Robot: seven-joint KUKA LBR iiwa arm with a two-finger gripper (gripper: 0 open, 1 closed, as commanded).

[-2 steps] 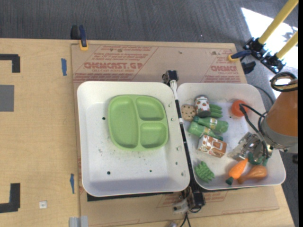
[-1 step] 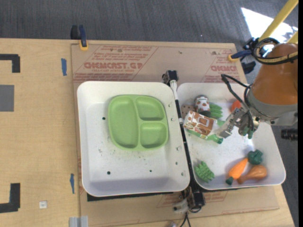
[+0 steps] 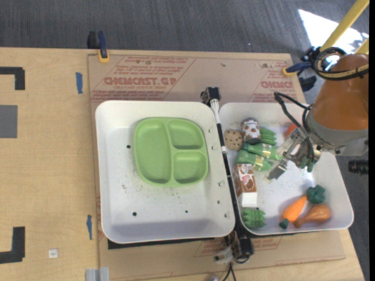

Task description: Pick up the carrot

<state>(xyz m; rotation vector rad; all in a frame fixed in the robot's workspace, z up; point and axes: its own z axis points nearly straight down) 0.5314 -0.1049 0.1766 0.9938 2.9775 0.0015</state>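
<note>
Over right bin (image 3: 343,174), arm's gripper (image 3: 285,164) hangs tilted, above the carrot (image 3: 295,209).

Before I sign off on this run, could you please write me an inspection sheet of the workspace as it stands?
Surface: two white bins side by side on a cardboard-covered bench; left bin, right bin.
Job's things: carrot lies in the right bin's lower right part, beside a tan pear-shaped toy and a dark green piece.
Clutter: green divided plate in the left bin; in the right bin a cookie, green toys, a brown packet.
Grippers: gripper hangs over the right bin, above and left of the carrot, holding nothing.
Cables: black cables run along the arm.
Surroundings: clamps at the board's top edge, grey floor.
</note>
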